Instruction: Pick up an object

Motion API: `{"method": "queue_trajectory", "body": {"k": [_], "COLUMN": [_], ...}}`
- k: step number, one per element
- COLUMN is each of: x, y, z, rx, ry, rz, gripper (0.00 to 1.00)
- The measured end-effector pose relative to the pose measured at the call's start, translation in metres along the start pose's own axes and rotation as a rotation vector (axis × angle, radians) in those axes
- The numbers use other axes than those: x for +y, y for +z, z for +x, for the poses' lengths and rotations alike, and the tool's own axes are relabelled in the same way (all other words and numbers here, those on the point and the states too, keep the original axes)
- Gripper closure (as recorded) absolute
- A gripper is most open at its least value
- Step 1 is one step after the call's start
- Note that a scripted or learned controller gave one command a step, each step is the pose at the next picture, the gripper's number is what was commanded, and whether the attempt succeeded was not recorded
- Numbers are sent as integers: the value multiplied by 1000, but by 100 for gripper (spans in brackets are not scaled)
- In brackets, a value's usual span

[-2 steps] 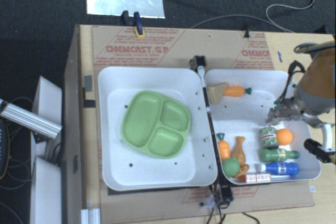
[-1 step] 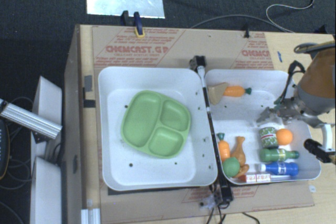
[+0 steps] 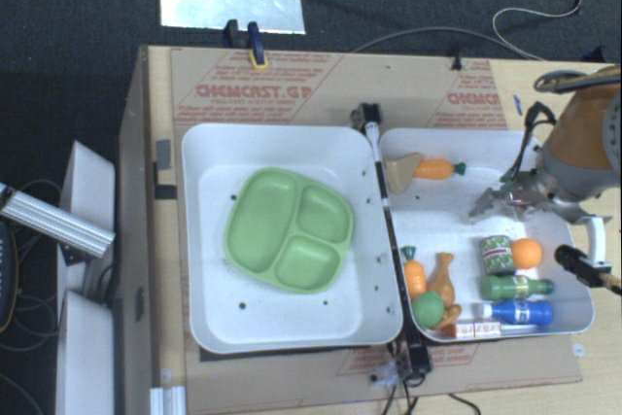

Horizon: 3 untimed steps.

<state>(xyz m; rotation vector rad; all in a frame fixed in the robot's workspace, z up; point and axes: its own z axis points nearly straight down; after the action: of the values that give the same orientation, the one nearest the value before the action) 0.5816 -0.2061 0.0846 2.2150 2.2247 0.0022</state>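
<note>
Brown cardboard under two glossy white bins [image 3: 209,209], ridged green tray [image 3: 289,229], metal fingers [image 3: 483,207] splayed wide, holding nothing.

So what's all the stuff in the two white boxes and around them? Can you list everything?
bins: 2, white, side by side on the bench
divided plate: 1, light green, three sections, in the left bin
toy carrot: 1, orange, green tip, top of the right bin
small carrot: 1, orange, right bin, near the divider
round green toy: 1, green, right bin's bottom corner
tan toy: 1, brownish, beside the small carrot
can: 1, green and white label, right bin
orange ball: 1, orange, touching the can
green bottle: 1, lying down, below the can
blue bottle: 1, lying down, at the bottom wall
arm: 1, grey and orange, from the right
hand: 1, grey, over the right bin
</note>
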Motion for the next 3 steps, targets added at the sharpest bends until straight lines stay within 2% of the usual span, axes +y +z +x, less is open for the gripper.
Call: {"method": "queue_trajectory", "body": {"k": [1,2,3], "x": [-69,-67,-67], "y": [0,-10,-10], "z": [-1,0,0], "rx": [0,-1,-1], "ry": [4,3,3], "rz": [3,-1,-1], "gripper": [0,100,0]}}
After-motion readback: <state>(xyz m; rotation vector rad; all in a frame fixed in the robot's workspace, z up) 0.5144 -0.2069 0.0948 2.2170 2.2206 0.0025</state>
